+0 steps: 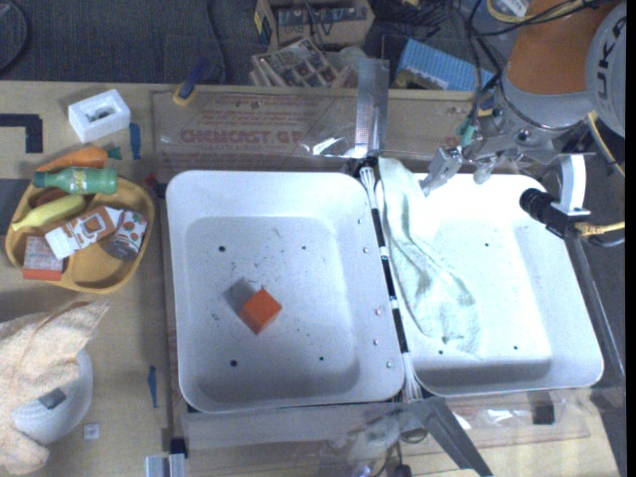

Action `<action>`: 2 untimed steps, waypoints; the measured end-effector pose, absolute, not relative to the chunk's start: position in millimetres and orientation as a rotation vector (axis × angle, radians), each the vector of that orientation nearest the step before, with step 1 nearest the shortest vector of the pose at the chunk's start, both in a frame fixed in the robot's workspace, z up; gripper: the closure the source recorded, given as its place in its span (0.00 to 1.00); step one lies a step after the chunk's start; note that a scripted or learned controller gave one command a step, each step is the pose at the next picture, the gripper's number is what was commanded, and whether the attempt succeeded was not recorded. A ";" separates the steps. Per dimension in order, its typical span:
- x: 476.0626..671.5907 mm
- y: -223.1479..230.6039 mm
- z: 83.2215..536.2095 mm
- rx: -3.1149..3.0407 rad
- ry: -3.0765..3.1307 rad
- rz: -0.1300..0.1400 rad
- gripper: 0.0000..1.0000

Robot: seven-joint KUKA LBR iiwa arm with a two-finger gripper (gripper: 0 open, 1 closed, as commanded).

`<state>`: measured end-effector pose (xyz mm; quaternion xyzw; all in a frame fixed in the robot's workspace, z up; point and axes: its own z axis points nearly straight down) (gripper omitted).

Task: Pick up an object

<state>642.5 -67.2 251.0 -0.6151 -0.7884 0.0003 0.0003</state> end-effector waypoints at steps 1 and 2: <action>648.1 -124.5 218.4 -1.803 -2.573 0.000 0.00; 630.4 -192.8 180.6 -1.953 -2.461 0.001 0.00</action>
